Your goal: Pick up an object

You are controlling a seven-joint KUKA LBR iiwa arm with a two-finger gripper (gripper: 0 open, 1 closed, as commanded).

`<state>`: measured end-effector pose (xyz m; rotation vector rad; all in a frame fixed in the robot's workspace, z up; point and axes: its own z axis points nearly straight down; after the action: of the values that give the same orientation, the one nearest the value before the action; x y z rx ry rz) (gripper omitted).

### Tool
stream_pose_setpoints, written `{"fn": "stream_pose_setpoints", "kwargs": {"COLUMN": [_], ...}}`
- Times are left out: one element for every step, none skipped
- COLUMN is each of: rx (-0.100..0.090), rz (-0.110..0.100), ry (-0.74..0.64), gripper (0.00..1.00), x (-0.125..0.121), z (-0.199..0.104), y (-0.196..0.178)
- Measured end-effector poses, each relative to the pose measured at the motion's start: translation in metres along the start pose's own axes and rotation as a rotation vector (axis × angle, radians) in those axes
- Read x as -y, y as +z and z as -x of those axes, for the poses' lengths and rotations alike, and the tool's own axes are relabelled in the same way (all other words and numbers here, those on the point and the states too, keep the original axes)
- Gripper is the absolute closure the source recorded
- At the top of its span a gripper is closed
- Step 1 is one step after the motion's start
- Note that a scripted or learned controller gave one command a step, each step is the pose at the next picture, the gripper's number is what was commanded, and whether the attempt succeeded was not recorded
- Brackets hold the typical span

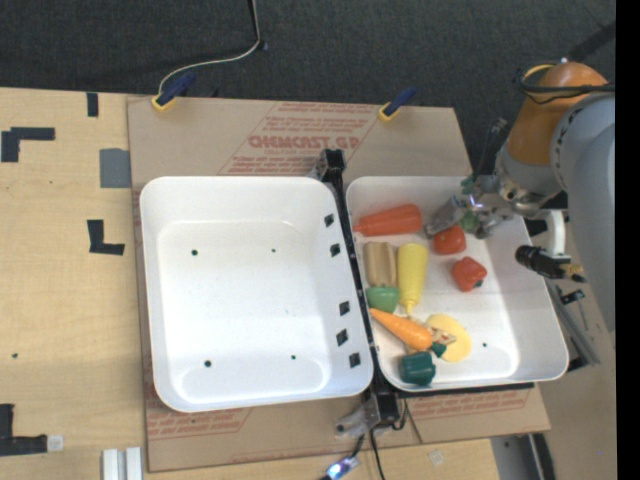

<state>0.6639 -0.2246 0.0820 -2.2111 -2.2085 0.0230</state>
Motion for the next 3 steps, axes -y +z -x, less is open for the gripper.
{"fn": "stream_pose_setpoints", "kwargs": {"rx": [0.004, 0.004, 0.002], "rz": [0.019, 0.023, 0.019], "ry": [-0.003, -0.005, -0.003], "gripper": [0.00, 0.00, 0.00], "x": [0.0069, 0.0135, 0.0061], "z": [-0.0012, -0.0023, -0.0016], "y": [-0.0025, -0.0028, -0.0022]}}
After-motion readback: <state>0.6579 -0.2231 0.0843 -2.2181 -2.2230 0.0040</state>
